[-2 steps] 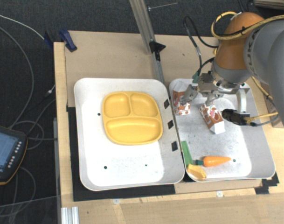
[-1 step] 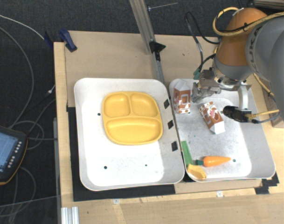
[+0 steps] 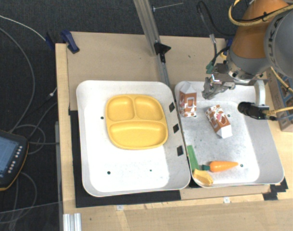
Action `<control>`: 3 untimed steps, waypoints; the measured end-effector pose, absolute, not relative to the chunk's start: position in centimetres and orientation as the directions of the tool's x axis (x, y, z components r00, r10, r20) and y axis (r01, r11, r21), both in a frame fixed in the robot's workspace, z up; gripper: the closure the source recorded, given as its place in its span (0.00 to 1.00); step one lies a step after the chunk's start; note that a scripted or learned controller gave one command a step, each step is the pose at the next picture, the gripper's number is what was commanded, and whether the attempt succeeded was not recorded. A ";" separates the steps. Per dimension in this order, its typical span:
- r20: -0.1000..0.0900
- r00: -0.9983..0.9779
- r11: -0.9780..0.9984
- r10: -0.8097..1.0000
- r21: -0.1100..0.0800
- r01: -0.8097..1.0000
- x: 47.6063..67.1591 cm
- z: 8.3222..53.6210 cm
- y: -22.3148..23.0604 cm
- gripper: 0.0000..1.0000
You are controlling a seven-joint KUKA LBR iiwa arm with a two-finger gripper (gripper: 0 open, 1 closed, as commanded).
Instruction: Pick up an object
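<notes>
Cartons are lying in the right bin (image 3: 261, 143): one small carton (image 3: 187, 102) is standing near the bin's far left corner, and a second carton (image 3: 219, 121) is lying on its side toward the middle, its long axis running from upper left to lower right. The gripper (image 3: 212, 88) is hanging just above the bin's far edge, between the two cartons and a little beyond them, so either one is sitting close below it. It is touching neither, as far as this slanted view is showing, and I cannot tell how far it is open. A toy carrot (image 3: 223, 166) is resting well apart, near the front rim. A yellow divided plate (image 3: 135, 121) is sitting in the left bin (image 3: 88, 129).
</notes>
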State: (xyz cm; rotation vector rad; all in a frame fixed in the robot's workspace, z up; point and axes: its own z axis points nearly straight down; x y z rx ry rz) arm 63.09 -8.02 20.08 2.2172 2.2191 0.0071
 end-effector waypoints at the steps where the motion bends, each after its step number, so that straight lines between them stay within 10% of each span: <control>1: 0.000 -0.001 0.001 1.000 0.005 1.000 63.2 21.8 -8.0 1.00; 3: 0.003 -0.006 0.006 1.000 -0.005 1.000 60.5 22.2 2.6 1.00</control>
